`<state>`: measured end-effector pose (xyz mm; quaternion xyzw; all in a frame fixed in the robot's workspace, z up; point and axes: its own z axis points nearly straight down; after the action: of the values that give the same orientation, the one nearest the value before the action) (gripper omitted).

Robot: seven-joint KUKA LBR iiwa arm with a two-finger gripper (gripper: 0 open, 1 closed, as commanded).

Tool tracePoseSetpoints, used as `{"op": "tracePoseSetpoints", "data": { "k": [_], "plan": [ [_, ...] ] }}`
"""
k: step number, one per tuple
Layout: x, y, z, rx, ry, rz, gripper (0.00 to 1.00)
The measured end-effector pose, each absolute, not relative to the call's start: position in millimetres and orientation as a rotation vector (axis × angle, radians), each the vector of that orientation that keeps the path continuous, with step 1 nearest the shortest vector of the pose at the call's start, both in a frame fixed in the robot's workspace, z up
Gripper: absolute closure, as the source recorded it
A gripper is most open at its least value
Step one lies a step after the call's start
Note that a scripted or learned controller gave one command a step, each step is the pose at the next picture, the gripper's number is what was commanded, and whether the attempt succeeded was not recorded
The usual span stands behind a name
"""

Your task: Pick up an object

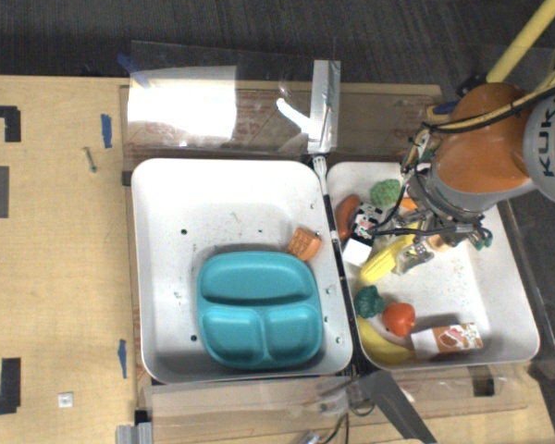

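I am working the reach-in step: the claw (416,248) is hanging low over the right bin (509,294), and I cannot tell how it is set. A yellow corn cob (379,263) is lying just beside it, toward the divider. Next I am needing a straight descent onto it.

The arm (536,146) reaches in from the right, its grey casing marked with black letters. Just above the gripper (424,244) sits the orange band (481,151), wide and rounded, directly over the wrist. Black cables (416,206) run down beside the gripper on its left. The gripper points downward, low under the wrist; its tips are too cluttered to read.
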<state>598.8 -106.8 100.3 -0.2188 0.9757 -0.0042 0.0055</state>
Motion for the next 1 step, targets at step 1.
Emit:
{"op": "tracePoseSetpoints", "data": {
  "k": [1],
  "plan": [
    [612.1,-88.8,222.9,-0.651,3.058,-0.006,1.0]
  ]
}}
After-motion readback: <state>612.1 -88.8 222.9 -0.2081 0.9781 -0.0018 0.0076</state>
